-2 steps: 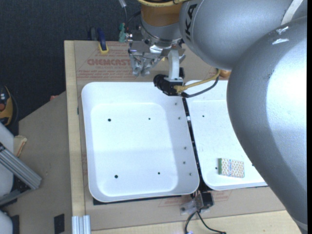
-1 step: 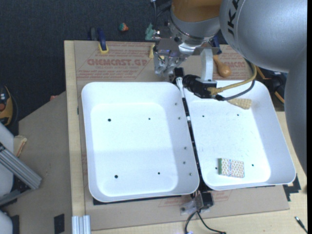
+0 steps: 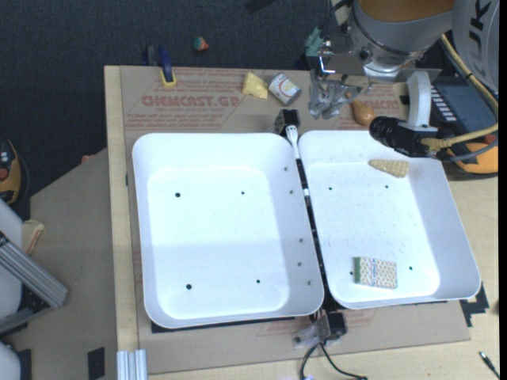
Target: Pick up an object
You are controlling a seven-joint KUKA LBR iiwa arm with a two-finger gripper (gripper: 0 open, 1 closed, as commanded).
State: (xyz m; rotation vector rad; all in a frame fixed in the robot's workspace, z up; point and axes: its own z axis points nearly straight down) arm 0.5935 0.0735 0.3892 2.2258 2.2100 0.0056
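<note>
Two white bins (image 3: 158,165), one patterned packet (image 3: 375,272), one tan wafer (image 3: 389,167)

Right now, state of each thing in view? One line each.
gripper: above the bench behind the bins, nothing seen between its fingers
patterned packet: lying flat, right bin, near front
tan piece: lying flat, right bin, near back rim
left bin: sits flat beside the right bin
yellow piece: on the board behind the bins

We see a robotics lab — two white bins (image 3: 214,145) on a cardboard-topped counter (image 3: 198,97), loose cables (image 3: 325,362), and aluminium framing (image 3: 32,275) over dark carpet (image 3: 71,22).
</note>
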